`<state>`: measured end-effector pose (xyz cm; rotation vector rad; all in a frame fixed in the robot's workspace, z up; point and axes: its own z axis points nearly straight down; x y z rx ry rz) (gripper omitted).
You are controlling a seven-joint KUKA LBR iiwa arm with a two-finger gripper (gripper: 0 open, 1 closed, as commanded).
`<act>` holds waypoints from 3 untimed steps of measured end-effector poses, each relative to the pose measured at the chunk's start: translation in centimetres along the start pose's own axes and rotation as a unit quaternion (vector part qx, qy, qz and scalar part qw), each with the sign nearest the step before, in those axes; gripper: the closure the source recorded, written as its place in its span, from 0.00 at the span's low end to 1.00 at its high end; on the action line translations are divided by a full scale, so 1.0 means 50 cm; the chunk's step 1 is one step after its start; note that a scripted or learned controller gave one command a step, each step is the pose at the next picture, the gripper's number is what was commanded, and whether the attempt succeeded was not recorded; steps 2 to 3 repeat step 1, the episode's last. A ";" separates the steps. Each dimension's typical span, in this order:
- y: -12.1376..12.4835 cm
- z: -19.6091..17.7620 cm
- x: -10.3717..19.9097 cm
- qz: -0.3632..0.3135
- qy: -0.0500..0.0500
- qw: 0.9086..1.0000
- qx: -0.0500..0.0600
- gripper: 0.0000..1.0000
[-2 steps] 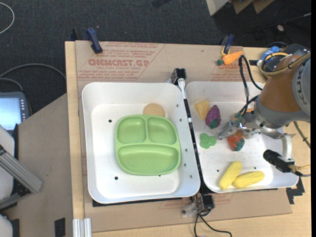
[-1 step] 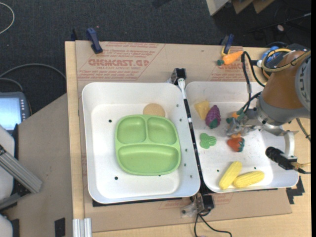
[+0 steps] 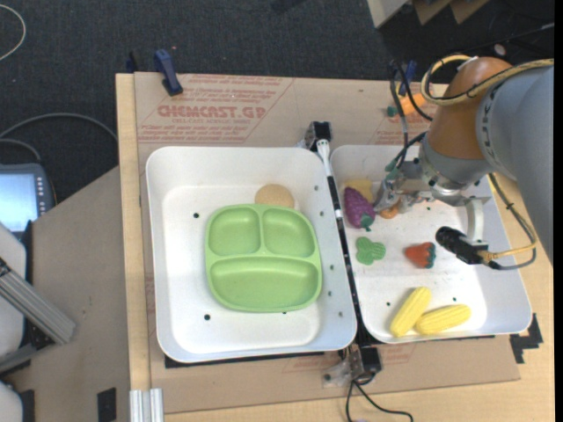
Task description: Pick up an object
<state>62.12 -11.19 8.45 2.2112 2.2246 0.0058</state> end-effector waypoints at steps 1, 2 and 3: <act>0.005 -0.214 0.109 0.000 0.001 1.000 -0.002 1.00; 0.005 -0.214 0.109 0.000 0.001 1.000 -0.002 1.00; 0.005 -0.214 0.109 0.000 0.001 1.000 -0.002 1.00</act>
